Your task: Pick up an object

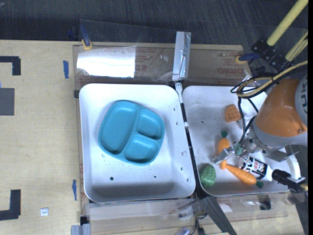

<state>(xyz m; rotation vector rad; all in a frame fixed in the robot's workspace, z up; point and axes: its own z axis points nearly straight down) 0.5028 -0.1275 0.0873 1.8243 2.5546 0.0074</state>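
You see two shallow white bins side by side on a pale wooden bench, their smooth walls rounded at the corners. The left bin (93,180) holds a glossy blue plastic tray (131,131), a soft-cornered shape moulded into three compartments, lying tilted near the bin's middle.

The right bin (200,102) carries the small items. A long orange toy carrot (239,174) with a tapered body lies slantwise near the front wall. A shorter orange carrot piece (223,145) sits just above it, and a bumpy green rounded thing (208,175) rests in the front left corner. A flat orange waffle-textured piece (232,113) lies further back, well apart from the rest. A small black-and-white printed packet (254,167) sits just beside the long carrot's thick end.

The arm's orange band (279,114) looms over the bin's right side, with black cables looping above it. The gripper (238,150) hangs low between the two carrots; you cannot tell its state from this slant, since the metal parts blur together.
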